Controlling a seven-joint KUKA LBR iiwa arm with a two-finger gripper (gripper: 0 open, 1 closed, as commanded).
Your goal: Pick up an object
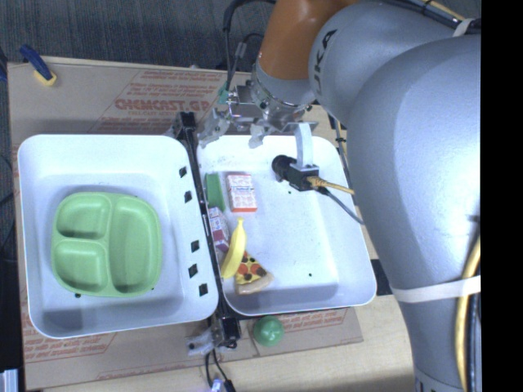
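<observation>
Left to right, you had the yellow plastic banana [234, 250] lying lengthwise along the right white bin's [347, 251] left wall, then the small red-and-white carton [240, 192]. The gripper [282, 141] hung above-right of both; I couldn't tell its state.

1. The lighting is bright and even, coming from overhead.
2. The white bins [270, 296] look slightly washed out, with soft glare on their rims.
3. Shadows are faint; a dim one lies in the left bin's near corner.
4. The grey arm [409, 137] is large, close and a little soft.
5. The whole frame is grainy, and small details blur.
</observation>
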